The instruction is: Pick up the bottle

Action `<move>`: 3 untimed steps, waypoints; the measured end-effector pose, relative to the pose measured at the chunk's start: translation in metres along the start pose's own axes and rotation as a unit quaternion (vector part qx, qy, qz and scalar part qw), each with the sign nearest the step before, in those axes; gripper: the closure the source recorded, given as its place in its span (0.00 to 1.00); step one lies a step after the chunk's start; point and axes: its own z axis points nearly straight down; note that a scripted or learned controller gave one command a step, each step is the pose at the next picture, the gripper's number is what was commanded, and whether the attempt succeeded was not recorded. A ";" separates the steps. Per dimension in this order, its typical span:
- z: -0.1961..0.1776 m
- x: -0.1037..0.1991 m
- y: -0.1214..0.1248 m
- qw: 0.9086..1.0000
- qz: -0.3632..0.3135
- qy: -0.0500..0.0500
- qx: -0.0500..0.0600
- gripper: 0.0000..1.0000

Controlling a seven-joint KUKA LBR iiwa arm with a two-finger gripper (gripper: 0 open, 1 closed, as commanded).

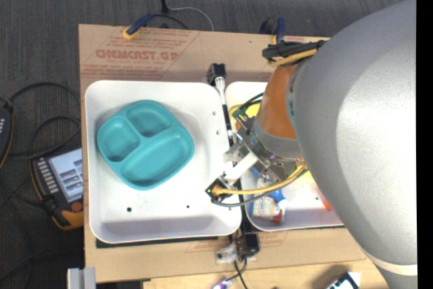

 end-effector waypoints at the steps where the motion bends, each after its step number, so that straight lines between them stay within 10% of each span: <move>1: 0.020 0.019 -0.024 0.999 -0.036 -0.001 -0.008 0.00; 2: 0.028 0.020 -0.025 1.000 0.012 -0.002 -0.013 0.00; 3: -0.046 0.061 -0.079 0.999 0.051 0.001 0.000 0.00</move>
